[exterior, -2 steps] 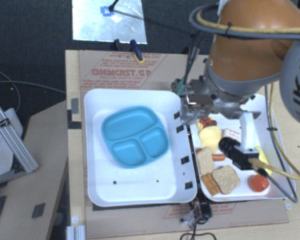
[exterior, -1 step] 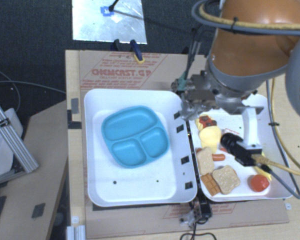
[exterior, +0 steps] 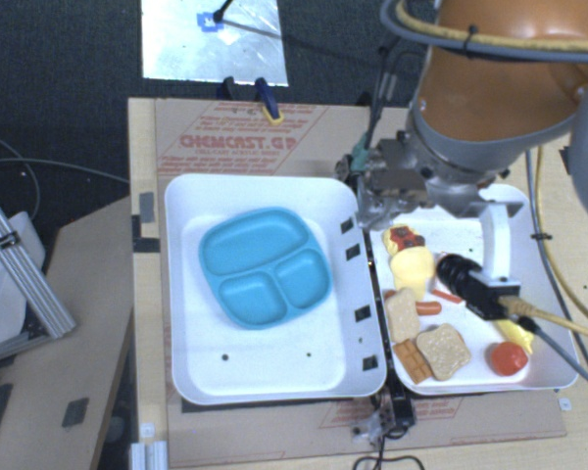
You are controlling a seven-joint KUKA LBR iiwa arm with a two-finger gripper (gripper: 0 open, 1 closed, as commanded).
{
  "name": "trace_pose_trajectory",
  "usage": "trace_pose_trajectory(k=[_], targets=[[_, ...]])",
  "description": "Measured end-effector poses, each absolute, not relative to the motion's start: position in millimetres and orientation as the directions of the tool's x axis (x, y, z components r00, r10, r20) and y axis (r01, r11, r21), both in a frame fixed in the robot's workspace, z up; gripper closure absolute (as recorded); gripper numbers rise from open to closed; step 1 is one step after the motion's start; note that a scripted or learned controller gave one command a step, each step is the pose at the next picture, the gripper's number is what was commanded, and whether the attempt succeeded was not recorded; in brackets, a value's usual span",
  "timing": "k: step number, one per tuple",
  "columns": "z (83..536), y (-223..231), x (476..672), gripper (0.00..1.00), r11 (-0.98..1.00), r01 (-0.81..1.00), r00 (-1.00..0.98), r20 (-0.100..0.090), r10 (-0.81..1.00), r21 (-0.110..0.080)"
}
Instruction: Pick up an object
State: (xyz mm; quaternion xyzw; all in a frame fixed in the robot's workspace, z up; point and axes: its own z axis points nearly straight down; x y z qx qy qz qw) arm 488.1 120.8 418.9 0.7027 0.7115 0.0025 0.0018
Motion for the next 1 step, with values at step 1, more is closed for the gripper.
trace_pose_trajectory(k=[1], targets=[[429.9,120.7,488.7,1.0,0.017,1.0,-0.017,0.001,1.0,0.008]])
